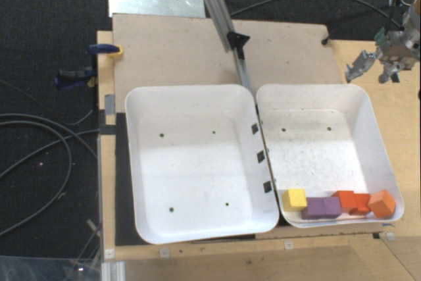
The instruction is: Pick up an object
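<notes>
Right bin (368,116), near edge: five small blocks in a row.
Yellow block (295,199), purple block (321,208), two red-orange blocks (351,201) and an orange block (383,204) lay touching; the gripper (370,70) hung past the bin's far right corner, fingers apart, holding nothing.

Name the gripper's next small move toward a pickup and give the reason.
Probably carry the gripper toward the near edge of the right bin, stopping above the blocks before descending. It sits beyond that bin's far right corner with nothing between its fingers, while the yellow block, purple block, red block and orange block line the bin's near wall.
</notes>
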Robot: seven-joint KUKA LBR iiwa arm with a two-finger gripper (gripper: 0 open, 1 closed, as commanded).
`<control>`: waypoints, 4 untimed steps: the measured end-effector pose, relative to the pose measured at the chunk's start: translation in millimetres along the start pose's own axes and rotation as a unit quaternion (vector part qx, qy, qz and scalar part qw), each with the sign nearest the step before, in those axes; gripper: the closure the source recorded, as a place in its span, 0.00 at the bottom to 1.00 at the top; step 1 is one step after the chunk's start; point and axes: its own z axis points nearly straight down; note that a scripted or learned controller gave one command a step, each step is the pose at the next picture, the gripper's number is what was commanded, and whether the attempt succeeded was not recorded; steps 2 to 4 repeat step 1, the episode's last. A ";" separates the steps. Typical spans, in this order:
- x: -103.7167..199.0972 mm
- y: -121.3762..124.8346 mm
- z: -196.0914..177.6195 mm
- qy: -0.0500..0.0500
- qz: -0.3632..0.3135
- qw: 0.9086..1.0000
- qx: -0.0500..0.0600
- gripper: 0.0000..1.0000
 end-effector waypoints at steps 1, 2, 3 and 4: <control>-11.9 -33.1 186.3 0.001 0.002 1.000 0.004 0.00; -11.9 -33.1 186.3 0.001 0.002 1.000 0.004 0.00; -11.9 -33.1 186.3 0.001 0.002 1.000 0.004 0.00; -11.9 -33.1 186.3 0.001 0.002 1.000 0.004 0.00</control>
